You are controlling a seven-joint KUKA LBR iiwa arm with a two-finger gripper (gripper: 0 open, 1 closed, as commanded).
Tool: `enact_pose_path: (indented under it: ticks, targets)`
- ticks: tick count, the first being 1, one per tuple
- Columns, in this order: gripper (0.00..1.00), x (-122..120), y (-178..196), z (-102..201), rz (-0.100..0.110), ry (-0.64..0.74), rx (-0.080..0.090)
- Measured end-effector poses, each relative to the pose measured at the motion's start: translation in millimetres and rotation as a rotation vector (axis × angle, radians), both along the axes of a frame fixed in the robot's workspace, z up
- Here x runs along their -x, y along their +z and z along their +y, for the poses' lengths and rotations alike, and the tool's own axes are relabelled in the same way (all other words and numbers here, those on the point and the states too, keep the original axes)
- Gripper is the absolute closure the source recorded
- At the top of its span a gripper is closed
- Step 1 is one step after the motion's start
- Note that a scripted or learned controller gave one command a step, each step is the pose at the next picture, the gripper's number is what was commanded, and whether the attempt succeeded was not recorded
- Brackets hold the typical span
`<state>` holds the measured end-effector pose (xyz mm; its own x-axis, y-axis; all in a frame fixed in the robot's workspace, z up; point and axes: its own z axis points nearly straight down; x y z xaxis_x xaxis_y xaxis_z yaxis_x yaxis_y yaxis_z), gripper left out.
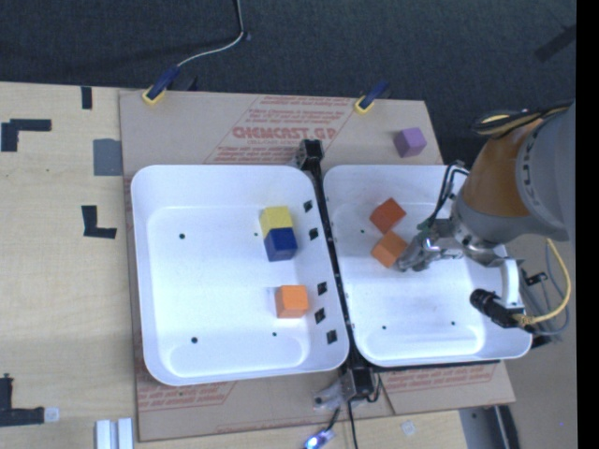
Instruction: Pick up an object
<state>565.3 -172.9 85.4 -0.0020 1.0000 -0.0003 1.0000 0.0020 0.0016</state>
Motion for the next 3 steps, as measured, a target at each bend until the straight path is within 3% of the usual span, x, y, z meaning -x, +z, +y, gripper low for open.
enact_pose_path:
  ticks: [1, 2, 3]
  targets:
    - [1.00, 84.1, 0.8, -54.2, 0.001, -0.009, 0.001]
    - [1.00, 82.0, 10.2, -51.7, 0.002, -0.003, 0.001]
    - [1.00, 14.8, 194.3, -49.2, -0.018, 0.004, 0.008]
